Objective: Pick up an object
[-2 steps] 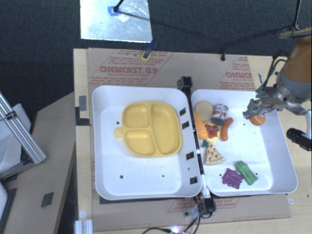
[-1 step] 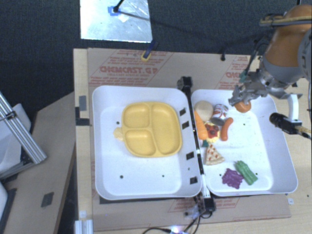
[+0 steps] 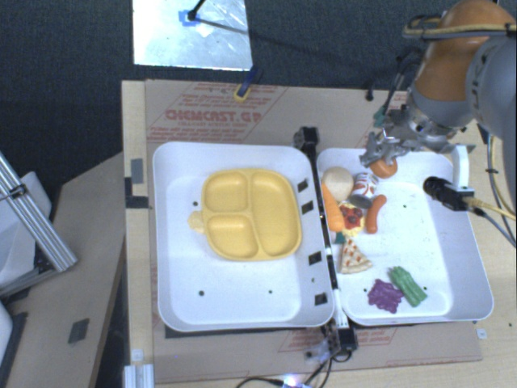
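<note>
Camera view: claw (image 3: 380, 153) sits low over the back edge of the right bin (image 3: 452, 249), just beside an orange piece (image 3: 386, 167). Cannot tell how the claw is set, nor whether it pinches anything. Judged step: the reach, with the grasp not confirmed. Next move calls for a clean closure on one item and a straight lift clear of the crowded pile.

Candidates lie along the bin's left side: carrot (image 3: 331, 208), sausage (image 3: 375, 213), pizza slice (image 3: 353, 257); grapes (image 3: 385, 295) and a green piece (image 3: 408, 286) nearer the front.

Left bin (image 3: 174, 289) holds a yellow tray (image 3: 246, 214). Table (image 3: 89, 217) is pale wood with cardboard under the bins; dark carpet behind.
</note>
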